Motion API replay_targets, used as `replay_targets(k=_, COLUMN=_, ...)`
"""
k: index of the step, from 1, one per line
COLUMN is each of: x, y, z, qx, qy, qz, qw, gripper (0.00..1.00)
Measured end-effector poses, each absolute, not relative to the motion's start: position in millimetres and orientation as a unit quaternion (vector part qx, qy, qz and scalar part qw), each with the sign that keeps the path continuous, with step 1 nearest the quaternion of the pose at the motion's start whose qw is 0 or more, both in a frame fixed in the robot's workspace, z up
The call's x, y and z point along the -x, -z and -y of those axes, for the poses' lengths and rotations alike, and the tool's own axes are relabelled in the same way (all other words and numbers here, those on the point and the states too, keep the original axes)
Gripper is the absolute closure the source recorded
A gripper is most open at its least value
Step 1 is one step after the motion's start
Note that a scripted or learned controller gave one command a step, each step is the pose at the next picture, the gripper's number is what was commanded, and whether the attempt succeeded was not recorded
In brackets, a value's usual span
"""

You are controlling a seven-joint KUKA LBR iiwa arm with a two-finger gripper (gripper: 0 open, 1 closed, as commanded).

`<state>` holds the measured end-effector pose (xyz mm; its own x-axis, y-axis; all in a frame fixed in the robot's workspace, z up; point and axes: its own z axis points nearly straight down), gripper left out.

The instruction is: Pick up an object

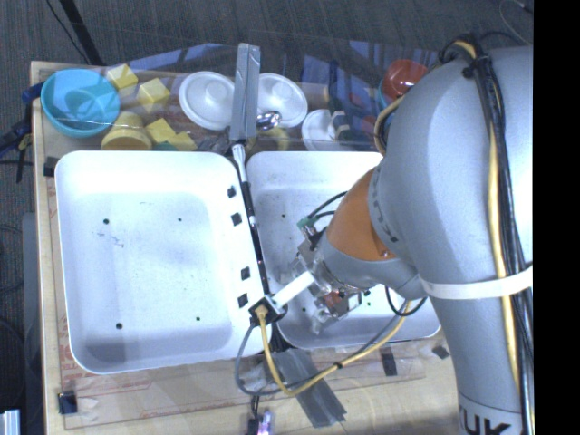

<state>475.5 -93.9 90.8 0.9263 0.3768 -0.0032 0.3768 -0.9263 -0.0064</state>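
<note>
arm reaches down into the right bin (272, 188), gripper (328, 304) low near that bin's front wall. can't tell the fingers' state or any object at them; arm hides it.

Bench (47, 243) with two white bins (145, 261)

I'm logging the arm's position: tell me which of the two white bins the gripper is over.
The right-hand bin, nearer the arm's base: the gripper hangs low over its front part. The left-hand bin lies beyond the central divider.
</note>
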Motion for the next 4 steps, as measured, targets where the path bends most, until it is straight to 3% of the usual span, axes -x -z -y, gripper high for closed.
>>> replay_targets(k=1, x=-476.6, y=-265, z=112, qx=0.988, qy=-0.0012, qz=0.156, qw=0.002, gripper=0.0)
replay_targets(k=2, x=-475.8, y=-258, z=158, qx=0.96, qy=-0.0024, qz=0.28, qw=0.004, gripper=0.0)
replay_targets(k=3, x=-475.1, y=-160, z=101, qx=0.995, qy=-0.004, qz=0.104, qw=0.003, gripper=0.0)
replay_targets(k=4, x=-476.8, y=-300, z=134, qx=0.993, qy=-0.0009, qz=0.121, qw=0.001, gripper=0.0)
